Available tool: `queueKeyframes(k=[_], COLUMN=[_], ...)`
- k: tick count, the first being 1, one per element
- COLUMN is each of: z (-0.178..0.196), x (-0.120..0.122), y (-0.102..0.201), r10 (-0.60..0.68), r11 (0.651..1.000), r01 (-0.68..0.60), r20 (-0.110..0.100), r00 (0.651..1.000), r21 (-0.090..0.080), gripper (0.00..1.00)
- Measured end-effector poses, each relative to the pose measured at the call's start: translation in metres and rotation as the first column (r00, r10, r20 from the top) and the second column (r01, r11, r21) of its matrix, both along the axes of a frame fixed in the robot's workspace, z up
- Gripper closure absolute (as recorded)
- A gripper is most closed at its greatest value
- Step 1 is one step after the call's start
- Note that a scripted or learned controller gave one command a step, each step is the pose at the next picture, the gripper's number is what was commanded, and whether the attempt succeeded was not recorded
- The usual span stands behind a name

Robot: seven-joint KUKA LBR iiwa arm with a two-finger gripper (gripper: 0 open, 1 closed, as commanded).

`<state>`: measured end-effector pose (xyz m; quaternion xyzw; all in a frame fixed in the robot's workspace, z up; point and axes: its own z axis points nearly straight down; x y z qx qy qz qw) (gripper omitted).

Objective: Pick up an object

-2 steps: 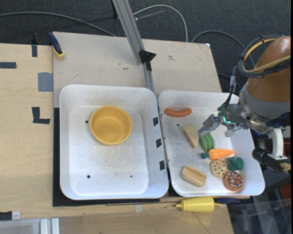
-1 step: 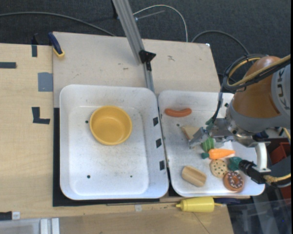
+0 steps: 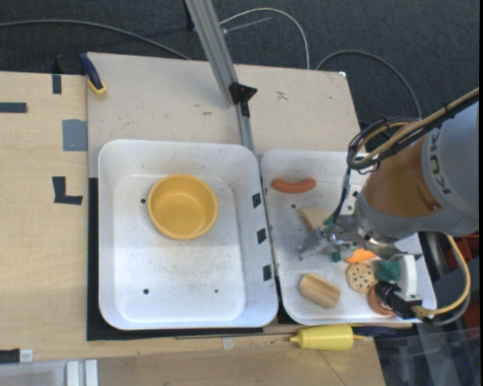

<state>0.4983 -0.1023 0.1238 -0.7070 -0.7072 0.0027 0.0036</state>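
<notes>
**Arm over right bin, gripper low among items**

Camera view. Two white bins sit side by side on the bench. The left bin [image 3: 121, 215] holds a yellow bowl [image 3: 183, 207], upright, in its upper middle area, apart from the walls.

The right bin [image 3: 283, 215] holds several items. A sausage [image 3: 294, 185] lies near the top wall, lengthwise left to right. A tan wedge [image 3: 311, 218] lies below it, near the bin's centre. A bread roll [image 3: 319, 289] lies near the bottom wall. A round cracker [image 3: 358, 277] lies just right of the roll, with an orange piece [image 3: 359, 256] just above it and a brown ring [image 3: 380, 299] at the lower right. A teal piece [image 3: 389, 270] sits just beside the cracker.

The arm [image 3: 419, 183] reaches in from the right and covers the bin's right side. The gripper [image 3: 315, 240] is low in the bin, just below the wedge and left of the orange piece. Its metal fingers point left; how wide they stand cannot be told, and no item is visibly between them.

A yellow bottle [image 3: 326, 338] lies on the bench outside the right bin's bottom wall. A grey pole [image 3: 217, 47] slants across the bench above the bins.
</notes>
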Motion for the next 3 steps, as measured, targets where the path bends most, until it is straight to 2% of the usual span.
queueKeyframes(k=[1, 2, 3], z=[-0.021, -0.014, 0.03], x=[0.002, 0.0, -0.006], y=[0.0, 0.001, 0.006], r10=[0.001, 0.001, 0.001], r11=[1.0, 1.0, 1.0], r01=[-0.001, -0.001, -0.001], r20=[0.011, 0.003, 0.01], r00=[1.0, 1.0, 1.0], r21=[-0.001, 0.001, -0.001], gripper=[0.0, 1.0, 1.0])
